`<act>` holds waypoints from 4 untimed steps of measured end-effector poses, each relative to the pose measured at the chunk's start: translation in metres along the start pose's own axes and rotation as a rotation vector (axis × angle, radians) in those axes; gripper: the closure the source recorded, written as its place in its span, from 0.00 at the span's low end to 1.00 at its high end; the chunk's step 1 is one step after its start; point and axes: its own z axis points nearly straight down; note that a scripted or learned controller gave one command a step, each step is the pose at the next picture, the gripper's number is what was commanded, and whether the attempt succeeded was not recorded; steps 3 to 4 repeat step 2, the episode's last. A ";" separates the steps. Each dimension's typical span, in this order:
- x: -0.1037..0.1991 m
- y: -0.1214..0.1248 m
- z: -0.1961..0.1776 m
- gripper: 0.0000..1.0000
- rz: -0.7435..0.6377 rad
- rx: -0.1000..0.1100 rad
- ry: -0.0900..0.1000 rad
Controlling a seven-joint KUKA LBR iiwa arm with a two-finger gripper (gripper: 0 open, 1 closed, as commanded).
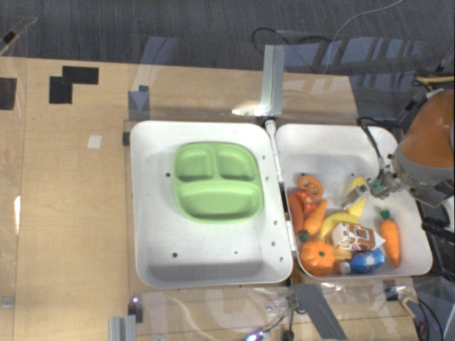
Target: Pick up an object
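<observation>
On the left, a white bin (142,212) holds a green divided plate (217,181) lying flat near its middle. Beside it, the right bin (320,141) carries a heap of toy food along its near side: a small pumpkin (317,256), a yellow banana (335,222), a little carton (353,239), a blue item (365,261) (too small to name) and a carrot (390,240). Farther right, the gripper (380,185) sits low over the bin's right part, just above the carrot; whether it is clenched or released I cannot tell.
</observation>
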 end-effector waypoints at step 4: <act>0.031 0.065 -0.126 1.00 -0.048 0.005 0.003</act>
